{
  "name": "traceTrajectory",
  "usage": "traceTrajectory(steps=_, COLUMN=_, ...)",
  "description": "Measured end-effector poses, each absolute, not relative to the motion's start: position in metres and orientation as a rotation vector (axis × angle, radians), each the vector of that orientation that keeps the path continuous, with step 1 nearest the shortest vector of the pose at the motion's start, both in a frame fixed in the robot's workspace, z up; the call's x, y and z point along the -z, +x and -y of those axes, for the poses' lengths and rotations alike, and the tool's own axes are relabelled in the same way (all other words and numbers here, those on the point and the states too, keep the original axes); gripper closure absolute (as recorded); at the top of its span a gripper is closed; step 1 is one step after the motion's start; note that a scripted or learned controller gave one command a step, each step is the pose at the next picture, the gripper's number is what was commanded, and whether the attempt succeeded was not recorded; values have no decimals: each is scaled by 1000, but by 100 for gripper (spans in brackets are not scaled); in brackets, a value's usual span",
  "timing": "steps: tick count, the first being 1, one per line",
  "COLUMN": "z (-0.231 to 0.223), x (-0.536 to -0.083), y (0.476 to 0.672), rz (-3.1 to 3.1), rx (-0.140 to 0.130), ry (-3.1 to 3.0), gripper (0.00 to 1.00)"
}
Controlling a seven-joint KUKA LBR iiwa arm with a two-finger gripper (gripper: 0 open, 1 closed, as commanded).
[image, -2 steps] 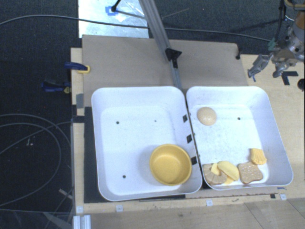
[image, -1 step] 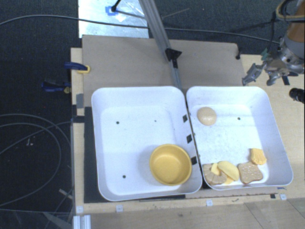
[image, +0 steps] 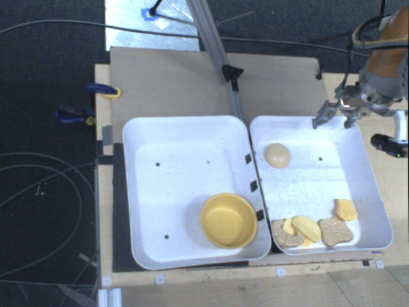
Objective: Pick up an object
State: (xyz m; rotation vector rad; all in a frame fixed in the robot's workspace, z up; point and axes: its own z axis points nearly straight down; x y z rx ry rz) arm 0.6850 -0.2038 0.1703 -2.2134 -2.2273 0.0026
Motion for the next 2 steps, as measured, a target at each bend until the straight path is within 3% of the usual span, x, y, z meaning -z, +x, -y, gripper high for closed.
traceTrajectory(steps=1, z=203, x=-108, y=683, rz=2229, rx=-3, ry=-2212, gripper=0)
traceTrajectory(steps=2, z=204, x=-124, y=685, rz=2239, rx=3, ry=-2215, gripper=100)
